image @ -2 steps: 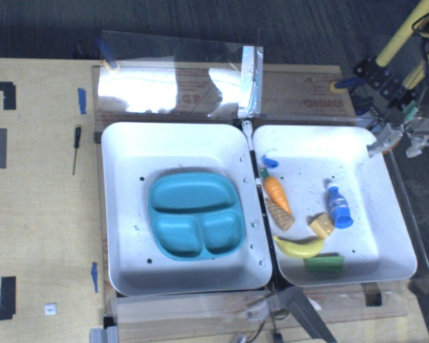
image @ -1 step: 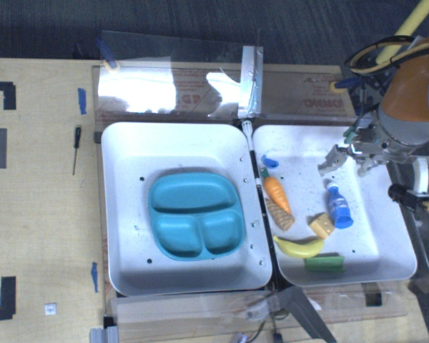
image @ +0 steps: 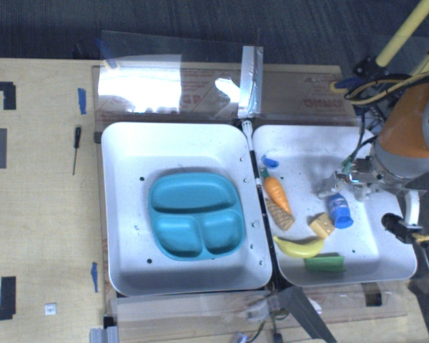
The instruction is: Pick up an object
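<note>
Hovering over rt bin [image: 386, 259], tool [image: 345, 181] sits just above blue bottle [image: 339, 211]; finger state can't tell. Nearby in same bin: carrot [image: 276, 191], banana [image: 300, 246], green block [image: 324, 263], tan piece [image: 321, 225]. Lt bin [image: 121, 191] holds teal divided tray [image: 196, 214]. Both bins on counter [image: 36, 213].

Blue divided tray [image: 196, 214] in left bin [image: 121, 191] — screwdriver [image: 76, 148] on bench.

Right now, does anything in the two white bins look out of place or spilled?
Nothing looks spilled or damaged. The blue divided tray lies flat in the left bin; the small items lie loosely scattered in the right bin.
</note>
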Controlling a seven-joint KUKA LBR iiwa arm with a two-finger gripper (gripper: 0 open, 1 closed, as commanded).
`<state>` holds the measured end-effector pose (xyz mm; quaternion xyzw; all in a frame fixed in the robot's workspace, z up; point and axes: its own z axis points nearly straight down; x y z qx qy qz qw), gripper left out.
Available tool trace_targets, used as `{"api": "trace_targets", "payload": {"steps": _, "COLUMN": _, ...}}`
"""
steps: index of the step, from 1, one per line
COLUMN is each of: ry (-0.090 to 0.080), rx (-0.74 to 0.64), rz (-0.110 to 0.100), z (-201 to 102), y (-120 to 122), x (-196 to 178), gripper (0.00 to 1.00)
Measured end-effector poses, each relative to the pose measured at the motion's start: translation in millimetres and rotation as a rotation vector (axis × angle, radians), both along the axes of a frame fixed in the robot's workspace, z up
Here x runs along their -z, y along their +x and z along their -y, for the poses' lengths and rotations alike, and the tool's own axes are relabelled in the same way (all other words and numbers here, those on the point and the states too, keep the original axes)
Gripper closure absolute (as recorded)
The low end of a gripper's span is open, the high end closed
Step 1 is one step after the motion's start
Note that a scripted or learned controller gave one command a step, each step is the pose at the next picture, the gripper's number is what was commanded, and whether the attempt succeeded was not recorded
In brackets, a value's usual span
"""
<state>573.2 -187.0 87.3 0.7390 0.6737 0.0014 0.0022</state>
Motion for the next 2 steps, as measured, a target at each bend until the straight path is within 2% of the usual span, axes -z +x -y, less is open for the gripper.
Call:
{"api": "trace_targets", "payload": {"steps": 1, "ry": -0.001, "rx": 0.0, "rz": 0.006, "z": 0, "y": 2, "x": -12, "gripper": 1.0}}
{"api": "trace_targets", "payload": {"steps": 2, "ry": 0.0, "rx": -0.062, "rz": 0.009, "z": -65, "y": -14, "x": -142, "gripper": 1.0}}
